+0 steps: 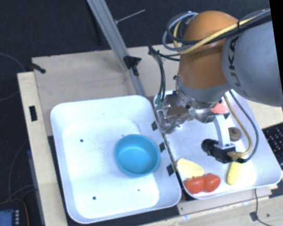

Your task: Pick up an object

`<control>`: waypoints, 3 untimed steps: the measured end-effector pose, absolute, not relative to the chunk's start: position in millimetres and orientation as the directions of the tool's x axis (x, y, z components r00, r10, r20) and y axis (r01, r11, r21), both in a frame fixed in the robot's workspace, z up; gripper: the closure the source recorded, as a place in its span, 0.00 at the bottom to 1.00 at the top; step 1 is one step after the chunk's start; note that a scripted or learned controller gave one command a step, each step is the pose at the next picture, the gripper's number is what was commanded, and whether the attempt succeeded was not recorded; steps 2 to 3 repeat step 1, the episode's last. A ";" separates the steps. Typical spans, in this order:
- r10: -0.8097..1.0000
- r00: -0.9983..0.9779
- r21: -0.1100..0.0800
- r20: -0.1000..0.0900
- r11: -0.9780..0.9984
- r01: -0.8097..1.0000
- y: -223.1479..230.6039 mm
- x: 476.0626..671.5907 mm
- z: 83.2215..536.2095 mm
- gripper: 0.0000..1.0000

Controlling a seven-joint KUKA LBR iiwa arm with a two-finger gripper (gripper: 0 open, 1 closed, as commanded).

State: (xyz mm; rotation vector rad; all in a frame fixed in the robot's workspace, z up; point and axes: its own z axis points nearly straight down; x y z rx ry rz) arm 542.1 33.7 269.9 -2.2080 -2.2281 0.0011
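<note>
A blue bowl [136, 155] sits upright in the left bin; a red piece [202, 183] lies at its four o'clock, between two yellow pieces [190, 168].

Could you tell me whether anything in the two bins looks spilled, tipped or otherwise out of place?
Nothing stands out. The blue bowl sits upright in the left bin; the yellow pieces and the red piece lie along the right bin's near edge.

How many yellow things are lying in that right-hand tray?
2: a yellow piece near the tray's left wall, and another yellow piece by the front edge, right of the red thing. The arm may hide more.
</note>
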 end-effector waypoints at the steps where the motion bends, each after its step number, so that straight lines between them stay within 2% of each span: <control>1: 1.000 -0.008 -0.006 0.001 0.008 1.000 71.6 527.0 256.4 1.00; 3: 1.000 -0.008 -0.006 0.001 0.008 1.000 71.6 527.0 256.4 1.00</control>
